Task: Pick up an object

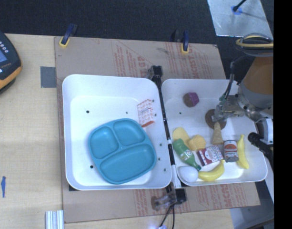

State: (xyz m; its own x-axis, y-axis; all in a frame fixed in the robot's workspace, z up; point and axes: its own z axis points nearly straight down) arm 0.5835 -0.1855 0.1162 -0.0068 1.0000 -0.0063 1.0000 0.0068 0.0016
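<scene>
Pincer (221, 112) sits low in the right bin (210, 85), near that bin's far right part, arm coming in from the worktop's right edge. Can't tell from this angle whether it's released or clenched; nothing visibly gripped.

Closest candidate: brown round thing (213, 118), touching or right under the pincer tip. Partly hidden, so can't say what it is, and no long axis to read.

Next: tan cone-shaped piece (217, 136), just toward the near edge from the pincer, long axis running far-to-near, narrow end pointing far. Small can (230, 150) beside it, appears upright.

Purple lump (191, 99) lies toward the bin's left wall, apart from the pincer.

Banana (211, 173), green bottle (186, 154) and the rest are clustered at the bin's near edge, packed tight.

Judgement: the brown thing is the likely target; straight drop, no reorientation needed.
</scene>
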